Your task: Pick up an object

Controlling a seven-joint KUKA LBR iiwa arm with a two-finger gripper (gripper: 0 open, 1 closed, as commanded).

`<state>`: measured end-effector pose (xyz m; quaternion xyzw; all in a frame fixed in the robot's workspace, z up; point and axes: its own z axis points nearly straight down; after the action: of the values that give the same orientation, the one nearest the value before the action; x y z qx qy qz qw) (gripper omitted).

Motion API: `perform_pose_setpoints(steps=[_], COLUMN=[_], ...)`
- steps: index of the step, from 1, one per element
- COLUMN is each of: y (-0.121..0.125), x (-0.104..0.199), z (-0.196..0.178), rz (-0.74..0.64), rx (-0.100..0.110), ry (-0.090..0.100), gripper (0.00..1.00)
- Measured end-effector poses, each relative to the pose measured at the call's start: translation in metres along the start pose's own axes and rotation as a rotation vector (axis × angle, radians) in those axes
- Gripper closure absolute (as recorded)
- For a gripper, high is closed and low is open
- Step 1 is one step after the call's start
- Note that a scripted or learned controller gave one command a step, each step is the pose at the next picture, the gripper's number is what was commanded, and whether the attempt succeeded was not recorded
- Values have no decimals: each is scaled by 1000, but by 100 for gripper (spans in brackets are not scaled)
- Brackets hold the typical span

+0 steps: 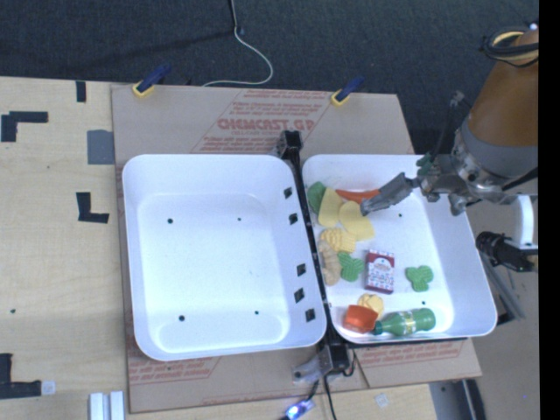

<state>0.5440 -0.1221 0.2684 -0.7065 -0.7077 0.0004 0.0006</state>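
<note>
Claw [378, 201]: finger state cannot be told; hovers at 12 o'clock of right white bin [455, 261]. Advice: descend squarely over yellow soft toy piece [343, 215], avoiding neighbouring clutter.

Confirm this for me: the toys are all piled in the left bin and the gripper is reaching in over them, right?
Not quite. The camera view shows the toys, such as the green bottle and the small red box, in the right bin, not the left bin. The gripper does reach in over them.
</note>
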Motion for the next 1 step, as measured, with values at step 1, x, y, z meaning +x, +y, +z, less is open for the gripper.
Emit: perform_pose_setpoints(steps=[1], y=[-19], x=[117], z=[49], rz=[-10], rx=[6], ry=[4], gripper=[0])
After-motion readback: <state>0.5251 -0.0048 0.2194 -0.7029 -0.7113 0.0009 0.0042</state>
